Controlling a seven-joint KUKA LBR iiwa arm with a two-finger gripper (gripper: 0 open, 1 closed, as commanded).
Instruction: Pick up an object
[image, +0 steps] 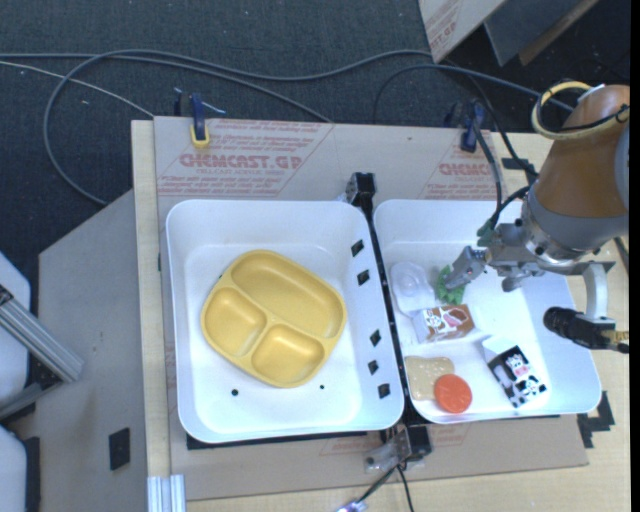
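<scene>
My gripper (463, 272) hangs low in the right bin (570, 400), near its middle. Its tip is right over a small green object (452, 293), which it partly hides. Just below lies a brown and red packet (447, 320). A clear plastic piece (408, 283) rests left of the gripper. At the bin's front a red disc (454, 393) overlaps a tan bread slice (426, 370). A black and white object (516, 373) lies at the front right. Nothing is visibly held.
The left bin (190, 300) holds a yellow divided plate (273, 317). A black divider with clips (372, 300) runs between the bins. The arm (585, 170) spans the right bin's back right. Blue clamps (199, 115) hold the cardboard at the back.
</scene>
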